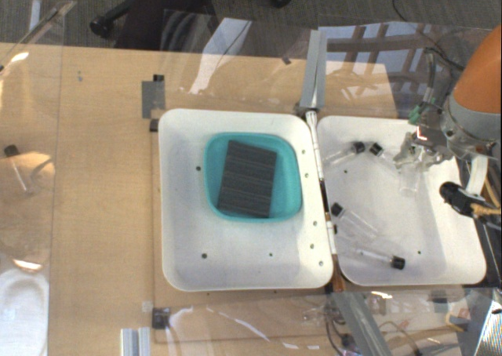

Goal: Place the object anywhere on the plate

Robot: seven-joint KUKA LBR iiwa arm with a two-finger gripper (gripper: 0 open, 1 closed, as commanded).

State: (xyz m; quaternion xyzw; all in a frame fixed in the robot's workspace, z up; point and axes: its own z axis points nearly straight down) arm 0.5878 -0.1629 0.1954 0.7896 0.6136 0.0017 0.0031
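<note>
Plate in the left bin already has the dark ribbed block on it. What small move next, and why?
Probably just lift the arm clear of the right bin and stop. The dark ribbed block lies flat inside the teal plate in the left bin, so the placing looks done. The gripper sits over the right bin's far edge, apart from the block.

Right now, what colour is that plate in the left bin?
Teal plate, seen best in the camera view, with a dark grey ribbed block on it.
</note>
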